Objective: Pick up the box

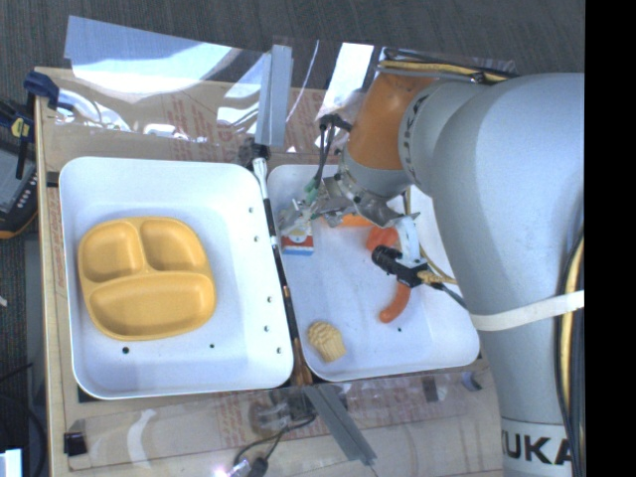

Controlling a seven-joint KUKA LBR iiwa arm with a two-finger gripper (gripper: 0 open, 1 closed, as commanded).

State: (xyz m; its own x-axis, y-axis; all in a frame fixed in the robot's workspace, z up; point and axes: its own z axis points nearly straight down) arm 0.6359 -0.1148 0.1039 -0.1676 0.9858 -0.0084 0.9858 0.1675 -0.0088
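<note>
A small box (298, 243), white with red and blue sides, lies in the right bin (348, 361) against its left wall, near the far end. My gripper (296, 219) hangs directly over the box, reaching down from the grey arm with its orange band at the upper right. The gripper's lower end meets the box's top edge in this view, and whether it touches the box cannot be told. The far part of the box is hidden by the gripper.
The right bin also holds a tan lumpy piece (325, 339) near its front left, an orange carrot-like piece (394, 304) in the middle right, and another orange bit (382, 237) beside the wrist. A yellow divided plate (147, 276) lies in the left bin (248, 361).
</note>
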